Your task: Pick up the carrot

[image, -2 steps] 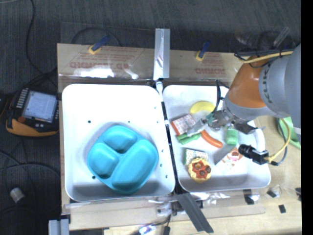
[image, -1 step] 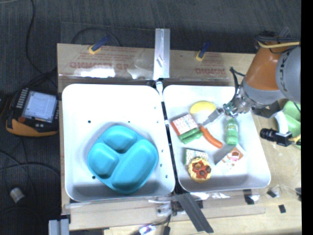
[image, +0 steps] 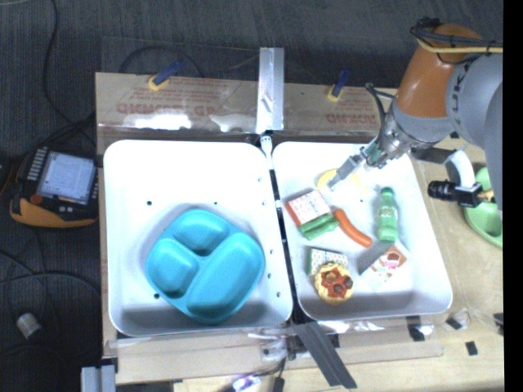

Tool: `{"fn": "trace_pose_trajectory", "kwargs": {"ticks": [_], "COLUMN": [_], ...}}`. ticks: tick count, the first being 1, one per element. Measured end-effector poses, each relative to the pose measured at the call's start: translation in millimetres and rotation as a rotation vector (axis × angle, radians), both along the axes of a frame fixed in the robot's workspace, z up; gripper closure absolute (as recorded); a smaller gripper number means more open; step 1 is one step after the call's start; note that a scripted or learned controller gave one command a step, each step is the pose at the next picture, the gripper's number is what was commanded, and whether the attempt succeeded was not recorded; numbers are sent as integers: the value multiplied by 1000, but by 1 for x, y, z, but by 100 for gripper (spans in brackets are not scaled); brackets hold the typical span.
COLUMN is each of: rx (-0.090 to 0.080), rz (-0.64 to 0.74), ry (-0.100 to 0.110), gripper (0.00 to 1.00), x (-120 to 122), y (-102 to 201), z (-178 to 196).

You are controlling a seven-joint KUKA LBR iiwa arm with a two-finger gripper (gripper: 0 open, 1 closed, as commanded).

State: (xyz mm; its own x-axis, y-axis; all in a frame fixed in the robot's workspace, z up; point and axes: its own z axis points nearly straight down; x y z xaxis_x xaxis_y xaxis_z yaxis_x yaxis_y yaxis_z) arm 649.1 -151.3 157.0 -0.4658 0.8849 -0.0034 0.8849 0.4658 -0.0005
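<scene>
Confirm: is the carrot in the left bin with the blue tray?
No, the carrot lies in the right bin, between the green bottle and the red-and-white box; the blue tray sits in the left bin.

Arm [image: 466, 72]: grey KUKA iiwa, smooth rounded casing w/ big orange band [image: 429, 76] just above the wrist; band is glossy, bulbous. Black cable [image: 437, 31] loops over the top of the orange section, another thin dark cable runs down its side toward the wrist. Below the band a narrower grey/silver wrist piece [image: 392, 133] w/ darker joints. Gripper [image: 337, 175]: slim, pale metallic, tapering away from the wrist to a narrow tip; small detail on it too blurred to make out. No readable markings or screws at this res
</scene>
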Motion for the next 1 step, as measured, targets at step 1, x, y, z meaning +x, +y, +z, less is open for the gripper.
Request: {"fn": "trace_pose_trajectory", "kwargs": {"ticks": [1], "rx": [0], "rz": [151], "ry": [11], "gripper": [0], "x": [19], "y": [-10], "z": [-65]}}
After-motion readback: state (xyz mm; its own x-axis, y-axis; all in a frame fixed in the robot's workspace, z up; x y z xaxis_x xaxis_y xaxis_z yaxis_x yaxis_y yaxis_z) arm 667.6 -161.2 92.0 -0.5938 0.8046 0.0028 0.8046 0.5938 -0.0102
